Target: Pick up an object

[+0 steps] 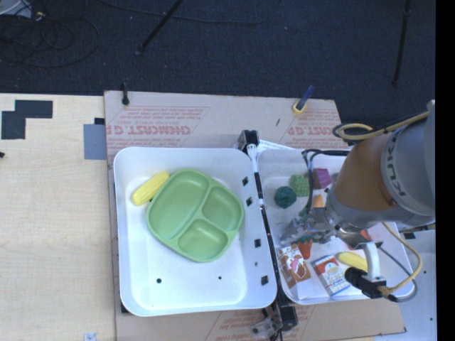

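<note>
Hovering with the gripper (pixel 306 229) low over the right bin (pixel 279 172), reaching in from the right side. Not being able to tell whether it is open or closed, nor whether gripping anything: too dark and crowded at that place.

Judging the small orange-red piece (pixel 305 249) as the nearest candidate, lying just beside the gripper on the side of the near rim, almost touching it in this view. Seeming to lie with its long axis running from the far rim toward the near rim, narrower end pointing to the near rim, though being too small for certainty. Probably needing only a short shift toward the near rim, then closing across the short width.

Lying a little further off: dark green ball (pixel 286 197) toward the left bin (pixel 142 275) and the far rim, yellow banana (pixel 352 259) toward the right.
</note>
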Motion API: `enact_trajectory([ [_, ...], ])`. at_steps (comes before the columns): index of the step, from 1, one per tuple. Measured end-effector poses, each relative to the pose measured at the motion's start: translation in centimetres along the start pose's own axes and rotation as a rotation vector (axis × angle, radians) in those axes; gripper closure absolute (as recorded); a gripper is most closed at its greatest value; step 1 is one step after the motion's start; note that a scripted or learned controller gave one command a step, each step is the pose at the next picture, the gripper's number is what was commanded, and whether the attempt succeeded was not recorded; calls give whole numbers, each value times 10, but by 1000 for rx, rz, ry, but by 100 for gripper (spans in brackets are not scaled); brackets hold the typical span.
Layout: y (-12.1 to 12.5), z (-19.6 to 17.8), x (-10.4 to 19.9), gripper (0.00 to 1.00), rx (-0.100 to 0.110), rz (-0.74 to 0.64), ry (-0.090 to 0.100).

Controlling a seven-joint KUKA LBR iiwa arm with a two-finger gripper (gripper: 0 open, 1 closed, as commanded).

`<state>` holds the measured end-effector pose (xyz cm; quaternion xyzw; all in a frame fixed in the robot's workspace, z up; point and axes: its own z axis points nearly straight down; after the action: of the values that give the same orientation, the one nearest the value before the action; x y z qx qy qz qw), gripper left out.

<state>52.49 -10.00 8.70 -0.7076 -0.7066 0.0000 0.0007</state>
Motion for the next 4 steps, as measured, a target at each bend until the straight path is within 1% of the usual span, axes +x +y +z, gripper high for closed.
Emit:
enact_trajectory([
  [1, -34, 0, -5, 0, -3, 0, 0],
  [2, 16, 0, 0, 0, 1, -1, 0],
  [3, 60, 0, -40, 0, 0, -2, 0],
  [4, 4, 0, 11, 0, 3, -1, 1],
])
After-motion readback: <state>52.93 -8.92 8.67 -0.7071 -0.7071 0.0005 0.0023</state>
